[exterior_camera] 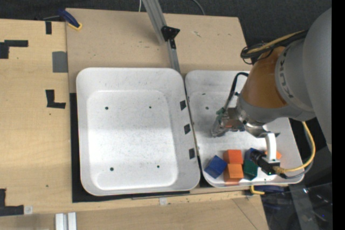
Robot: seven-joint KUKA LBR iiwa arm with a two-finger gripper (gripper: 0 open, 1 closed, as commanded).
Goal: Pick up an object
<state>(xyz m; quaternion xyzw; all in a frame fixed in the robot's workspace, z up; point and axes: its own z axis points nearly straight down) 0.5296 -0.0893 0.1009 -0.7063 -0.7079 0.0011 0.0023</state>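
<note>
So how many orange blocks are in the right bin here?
2: one small orange block at the near edge of the right white bin, another orange block just in front of it. The arm may hide more.

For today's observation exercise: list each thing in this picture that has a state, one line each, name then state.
tool: low inside the right bin, nothing seen held
right bin: holds blocks at its near edge
left bin: sits beside the right bin
blue block: lying loose in the bin
orange blocks: two, touching, one behind the other
green block: lying beside the orange blocks
</note>
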